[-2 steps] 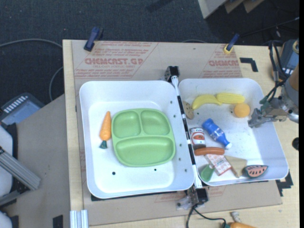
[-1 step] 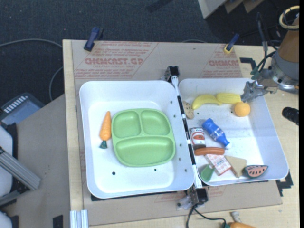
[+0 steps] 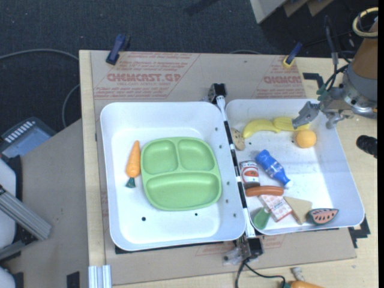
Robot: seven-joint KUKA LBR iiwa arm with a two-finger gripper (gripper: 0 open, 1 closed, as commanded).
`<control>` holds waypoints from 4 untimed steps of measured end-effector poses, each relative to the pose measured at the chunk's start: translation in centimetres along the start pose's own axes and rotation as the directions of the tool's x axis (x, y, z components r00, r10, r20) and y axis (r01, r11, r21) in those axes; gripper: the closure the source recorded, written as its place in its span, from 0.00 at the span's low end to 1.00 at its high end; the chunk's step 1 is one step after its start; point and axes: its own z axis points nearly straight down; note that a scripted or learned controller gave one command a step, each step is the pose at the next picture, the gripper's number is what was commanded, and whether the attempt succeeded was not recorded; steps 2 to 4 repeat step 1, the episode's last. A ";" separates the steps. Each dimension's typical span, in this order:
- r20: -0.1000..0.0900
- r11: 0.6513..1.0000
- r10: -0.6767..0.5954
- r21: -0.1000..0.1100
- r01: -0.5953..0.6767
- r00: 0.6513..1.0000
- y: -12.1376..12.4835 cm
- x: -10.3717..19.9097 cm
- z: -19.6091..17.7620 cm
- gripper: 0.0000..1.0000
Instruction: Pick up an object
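My gripper [image 3: 318, 116] hangs over the far right part of the right bin [image 3: 348, 179], open with nothing between its fingers. Its left finger [image 3: 305, 114] is just above the right end of a yellow banana [image 3: 267, 126]. An orange [image 3: 306, 138] lies slightly nearer than the gripper. Further toward the front lie a blue bottle [image 3: 272, 166], a small red-labelled can [image 3: 249, 173], a sausage [image 3: 264, 191], a red-and-white packet [image 3: 275, 207], a tan wedge [image 3: 300, 207] and a watermelon slice [image 3: 323, 215].
The left bin [image 3: 114, 137] holds a green divided plate [image 3: 180, 173] and a carrot [image 3: 133, 159] beside its left edge. A divider [image 3: 231, 155] runs between the two bins. A green piece [image 3: 261, 219] sits at the right bin's front left corner.
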 end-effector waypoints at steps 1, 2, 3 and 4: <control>-0.009 1.000 -0.003 0.004 0.003 1.000 1.6 -3.6 10.9 0.00; -0.009 1.000 -0.003 0.004 0.003 1.000 1.6 -3.6 10.9 0.00; -0.009 1.000 -0.003 0.004 0.003 1.000 1.6 -3.6 10.9 0.00; -0.009 1.000 -0.003 0.004 0.003 1.000 1.6 -3.6 10.9 0.00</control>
